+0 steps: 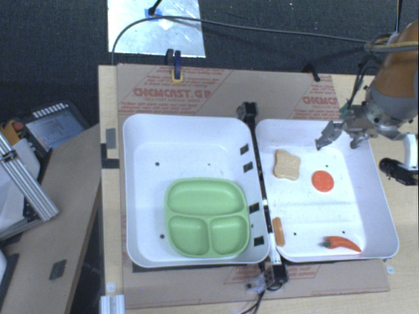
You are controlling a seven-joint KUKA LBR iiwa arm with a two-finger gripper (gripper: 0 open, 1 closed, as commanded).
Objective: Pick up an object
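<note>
Gripper [342,135] hung over the far edge of the right bin [373,195], fingers spread apart, nothing between them; probably staged above the bin to drop onto one of the loose items, none yet picked. Near to far in that bin: an orange carrot-like piece [342,243] at the near right corner, a small hot-dog-like piece [278,231] against the near left wall, a flat red-orange disc [322,181] mid-bin, a tan bread-slice-like piece [287,165] beyond it and closest to the gripper, so the likeliest target. Left bin [141,175] held a green three-compartment plate [207,216], compartments bare, lying flat near the front.
</note>
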